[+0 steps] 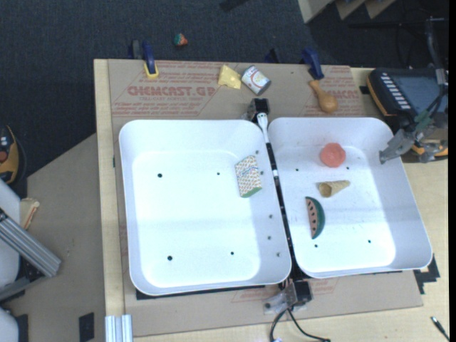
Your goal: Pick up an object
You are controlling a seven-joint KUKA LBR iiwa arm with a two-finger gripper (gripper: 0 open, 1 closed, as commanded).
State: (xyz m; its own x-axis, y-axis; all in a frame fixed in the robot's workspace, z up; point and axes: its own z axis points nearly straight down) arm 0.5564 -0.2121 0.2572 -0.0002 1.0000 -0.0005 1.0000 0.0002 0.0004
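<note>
Claw at right bin rim — red ball nearby

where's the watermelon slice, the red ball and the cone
watermelon slice (314,217), camera view, middle of the slice
red ball (332,154), camera view, top centre
cone (333,187), camera view, mid-body

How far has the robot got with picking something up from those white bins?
Nothing looks picked up yet. The gripper sits at the right bin's far right rim, with nothing visibly between its fingers. The pink ball, cone and watermelon slice all lie on that bin's floor, and a patterned packet lies in the left bin. Reaching, grasping and lifting one object all remain.
</note>
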